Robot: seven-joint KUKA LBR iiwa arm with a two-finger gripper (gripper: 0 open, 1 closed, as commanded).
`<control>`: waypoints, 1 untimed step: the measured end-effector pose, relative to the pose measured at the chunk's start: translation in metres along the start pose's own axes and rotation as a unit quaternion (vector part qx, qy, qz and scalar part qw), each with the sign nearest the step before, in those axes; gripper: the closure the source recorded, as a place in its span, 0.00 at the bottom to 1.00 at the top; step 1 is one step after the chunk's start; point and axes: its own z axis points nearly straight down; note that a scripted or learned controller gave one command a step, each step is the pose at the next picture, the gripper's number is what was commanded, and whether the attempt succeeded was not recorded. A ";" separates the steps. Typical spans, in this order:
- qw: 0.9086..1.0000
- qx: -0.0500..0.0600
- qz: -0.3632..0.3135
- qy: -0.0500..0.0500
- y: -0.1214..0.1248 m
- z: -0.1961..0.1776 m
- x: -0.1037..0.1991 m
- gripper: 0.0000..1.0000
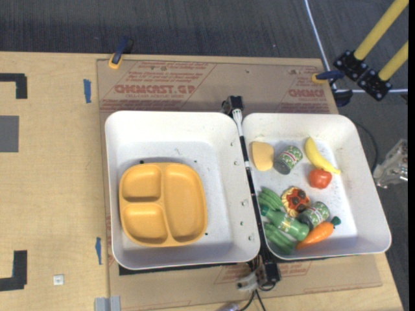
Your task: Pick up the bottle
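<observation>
Two shallow white plastic bins sit side by side on the cardboard-covered counter (pixel 58 173). The left bin (pixel 168 128) holds a yellow-orange three-compartment plastic plate (pixel 162 203), lying flat toward the bin's 7 o'clock side.

The green plastic bottle (pixel 288 227) lies on its side in the right bin (pixel 350 135), at about 7 o'clock of that bin's floor. A green leafy toy vegetable (pixel 270 201) touches it at its 11 o'clock, and an orange toy carrot (pixel 318 233) lies just beside it at 3 o'clock. A small can with a green label (pixel 316 212) and a round toy with a red and dark top (pixel 297 199) crowd it from 1 o'clock.

Toward the bin's 12 o'clock are a pale yellow wedge (pixel 262 155), a grey can with a green label (pixel 288 159), a yellow toy banana (pixel 321 155) and a red toy tomato (pixel 320 178).

The blurred grey gripper (pixel 392 167) is outside the right bin at its 3 o'clock, well apart from the bottle; whether it is spread or closed cannot be told.
</observation>
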 end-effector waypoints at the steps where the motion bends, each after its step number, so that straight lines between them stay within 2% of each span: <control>1: 1.000 0.000 0.001 -0.003 0.001 -0.011 -0.002 1.00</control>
